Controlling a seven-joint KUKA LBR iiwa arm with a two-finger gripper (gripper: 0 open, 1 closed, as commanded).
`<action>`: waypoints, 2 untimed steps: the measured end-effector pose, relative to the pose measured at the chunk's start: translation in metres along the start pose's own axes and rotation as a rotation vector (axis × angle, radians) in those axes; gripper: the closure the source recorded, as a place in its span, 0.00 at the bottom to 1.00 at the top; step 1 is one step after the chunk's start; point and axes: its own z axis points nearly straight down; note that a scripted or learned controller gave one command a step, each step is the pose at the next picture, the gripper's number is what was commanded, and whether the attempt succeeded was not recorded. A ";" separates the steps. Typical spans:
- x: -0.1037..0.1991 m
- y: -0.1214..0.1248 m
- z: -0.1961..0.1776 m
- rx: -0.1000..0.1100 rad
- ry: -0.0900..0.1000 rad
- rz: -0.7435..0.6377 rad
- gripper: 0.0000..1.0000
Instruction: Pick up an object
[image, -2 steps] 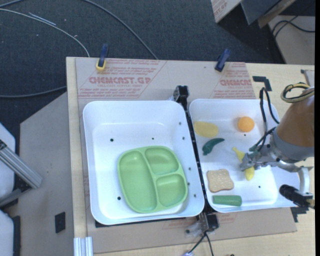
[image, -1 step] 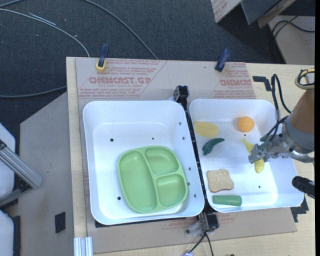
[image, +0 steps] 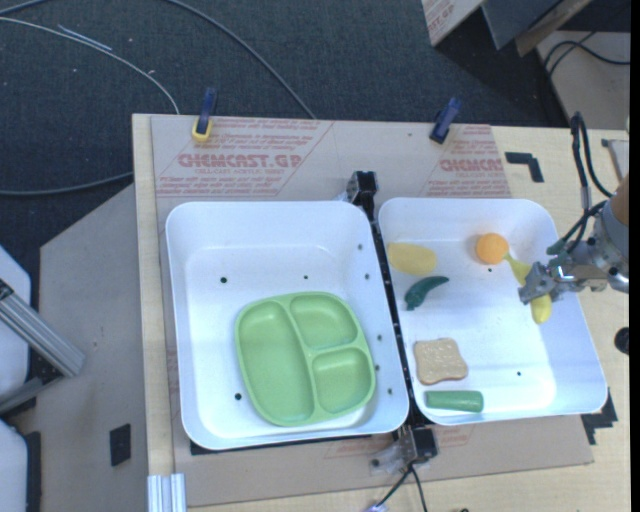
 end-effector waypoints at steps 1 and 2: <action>0.002 0.000 -0.043 0.001 0.000 0.000 1.00; 0.057 0.016 -0.037 0.008 0.005 -0.005 1.00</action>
